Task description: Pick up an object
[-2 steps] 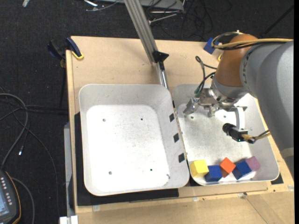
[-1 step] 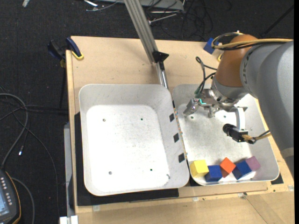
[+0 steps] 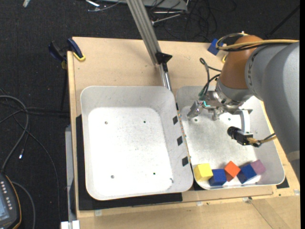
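Note:
Several small cubes lie in a row along the front edge of the right bin (image 3: pixel 209 144): a yellow cube (image 3: pixel 203 171), a blue cube (image 3: pixel 218 176), an orange cube (image 3: pixel 232 169), a second blue cube (image 3: pixel 246 173) and a purple cube (image 3: pixel 258 166). My gripper (image 3: pixel 203 110) hangs over the back left part of that bin, well away from the cubes. Its fingers (image 3: pixel 193 110) stand apart and open, with nothing between them. The orange-banded wrist (image 3: pixel 237 66) rises behind it.
The left bin (image 3: pixel 124 137) lies beside the right one, with black clips (image 3: pixel 180 140) along their shared edge. A slanted metal pole (image 3: pixel 145 25) reaches to the bins' back. Clamps (image 3: pixel 72 49) sit on the bench's back corners. A black cable connector (image 3: pixel 237 135) dangles over the right bin.

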Motion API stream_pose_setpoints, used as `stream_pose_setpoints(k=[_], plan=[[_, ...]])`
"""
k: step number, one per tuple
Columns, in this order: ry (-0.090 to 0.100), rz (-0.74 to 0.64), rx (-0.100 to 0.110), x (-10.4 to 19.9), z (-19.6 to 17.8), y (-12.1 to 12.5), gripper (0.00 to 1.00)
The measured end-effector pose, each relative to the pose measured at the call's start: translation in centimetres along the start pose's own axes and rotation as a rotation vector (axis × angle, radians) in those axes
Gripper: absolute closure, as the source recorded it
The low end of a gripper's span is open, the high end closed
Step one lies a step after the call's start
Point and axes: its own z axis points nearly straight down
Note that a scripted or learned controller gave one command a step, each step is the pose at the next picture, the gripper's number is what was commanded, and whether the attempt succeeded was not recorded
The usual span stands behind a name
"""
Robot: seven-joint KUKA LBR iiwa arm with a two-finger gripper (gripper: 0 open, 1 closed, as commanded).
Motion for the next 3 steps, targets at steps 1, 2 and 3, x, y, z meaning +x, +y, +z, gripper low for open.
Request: stream_pose_setpoints(k=[1,2,3], plan=[[-0.001,-0.002,-0.002,0.0,-1.1,0.1,1.00],[-0.001,-0.005,-0.004,0.0,-2.1,0.1,1.00],[0.005,-0.007,-0.006,8.3,-10.5,-4.1,1.00]])
